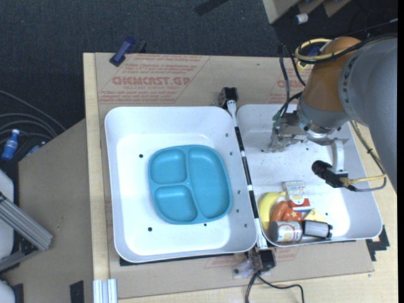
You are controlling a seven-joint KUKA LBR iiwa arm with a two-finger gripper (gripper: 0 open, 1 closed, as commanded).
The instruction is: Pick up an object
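Objects cluster in the near corner of the right bin [360, 188]: a yellow banana-like piece [268, 202], a red-and-white packet [297, 202] touching it, a small can [288, 231] with a red top just in front, and a dark cylindrical item [317, 230] lying beside the can. The gripper [282, 134] sits low over the far part of the right bin, well apart from that cluster; jaw state cannot be told, nothing seen between them. Left bin [123, 169] holds a blue divided plate [189, 183], roughly centred.
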